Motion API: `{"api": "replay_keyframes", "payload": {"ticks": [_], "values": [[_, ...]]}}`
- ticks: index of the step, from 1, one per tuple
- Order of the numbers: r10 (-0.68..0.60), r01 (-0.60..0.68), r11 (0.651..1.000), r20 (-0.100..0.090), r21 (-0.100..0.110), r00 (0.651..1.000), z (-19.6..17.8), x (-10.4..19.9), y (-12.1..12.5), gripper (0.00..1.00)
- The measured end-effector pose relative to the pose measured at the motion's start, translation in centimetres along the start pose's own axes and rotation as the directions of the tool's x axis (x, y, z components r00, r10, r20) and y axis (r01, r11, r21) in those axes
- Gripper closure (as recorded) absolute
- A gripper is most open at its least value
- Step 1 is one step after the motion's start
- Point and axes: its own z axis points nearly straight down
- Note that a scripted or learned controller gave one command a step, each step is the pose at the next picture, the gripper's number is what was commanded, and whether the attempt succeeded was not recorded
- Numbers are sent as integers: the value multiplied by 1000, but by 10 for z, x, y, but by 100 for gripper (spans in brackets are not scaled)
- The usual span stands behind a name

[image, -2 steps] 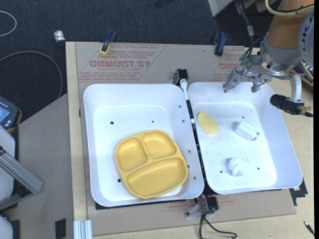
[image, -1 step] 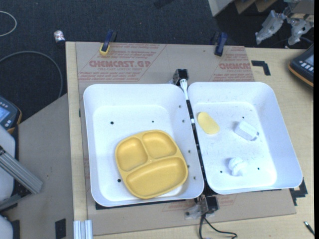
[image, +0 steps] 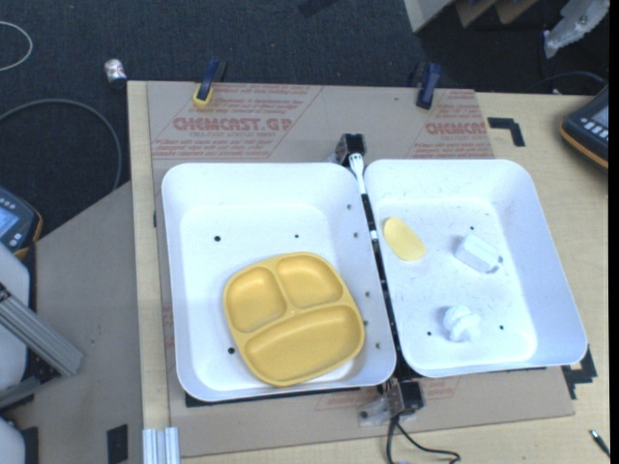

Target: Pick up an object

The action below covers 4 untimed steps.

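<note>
Yellow three-compartment plastic plate (image: 293,317) sits at front edge of left white bin (image: 184,220): light, stiff, slick; grip thin raised rim. Small yellow oval piece (image: 403,239) near right white bin's (image: 542,249) left wall. Claw state: cannot tell.

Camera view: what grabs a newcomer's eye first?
The yellow divided plate dominates, lying flat in the left bin toward its near edge. The right bin holds a small yellow oval piece near its left wall and two small white objects, hard to make out against the white floor.
</note>
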Motion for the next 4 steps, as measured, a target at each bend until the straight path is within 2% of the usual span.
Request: {"api": "replay_keyframes", "payload": {"ticks": [1,2,3,4], "values": [[2,-2,1000,1,11,1000,-1,-1,2,100],[-2,2,999,-6,35,1000,149,43,26,100],[13,-13,1000,5,4,1000,26,-54,-12,100],[-5,5,1000,-6,26,1000,98,30,-20,100]]}}
